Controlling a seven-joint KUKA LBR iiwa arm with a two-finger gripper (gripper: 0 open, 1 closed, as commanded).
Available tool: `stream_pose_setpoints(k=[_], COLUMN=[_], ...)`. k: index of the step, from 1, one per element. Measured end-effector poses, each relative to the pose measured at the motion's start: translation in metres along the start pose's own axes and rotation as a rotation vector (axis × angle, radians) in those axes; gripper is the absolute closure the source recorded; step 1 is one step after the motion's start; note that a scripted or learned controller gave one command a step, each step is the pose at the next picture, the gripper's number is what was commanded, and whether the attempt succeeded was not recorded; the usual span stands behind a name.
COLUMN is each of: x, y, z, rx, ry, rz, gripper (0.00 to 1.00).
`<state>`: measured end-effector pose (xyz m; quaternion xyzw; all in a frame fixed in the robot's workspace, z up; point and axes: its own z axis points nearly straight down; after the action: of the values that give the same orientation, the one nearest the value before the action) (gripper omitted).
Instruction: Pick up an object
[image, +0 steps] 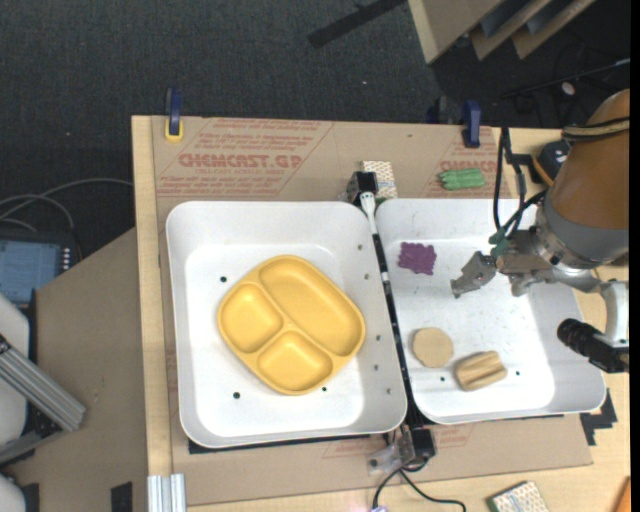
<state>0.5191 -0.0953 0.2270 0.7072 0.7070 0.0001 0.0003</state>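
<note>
Camera view | our gripper (497, 272) over right bin (560, 395), jaws spread, grasping nothing | purple piece (417, 258) left of it | yellow tray (290, 323) in left bin (195, 260)

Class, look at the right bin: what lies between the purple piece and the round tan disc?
Nothing: in the camera view, bare white bin floor separates the purple piece from the round tan disc.
</note>
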Motion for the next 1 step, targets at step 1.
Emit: stream_pose_setpoints(k=[1], x=[-0.0135], y=[0.0588], z=[0.1495], rx=[0.001], ry=[0.0], rz=[-0.001], gripper=[0.0])
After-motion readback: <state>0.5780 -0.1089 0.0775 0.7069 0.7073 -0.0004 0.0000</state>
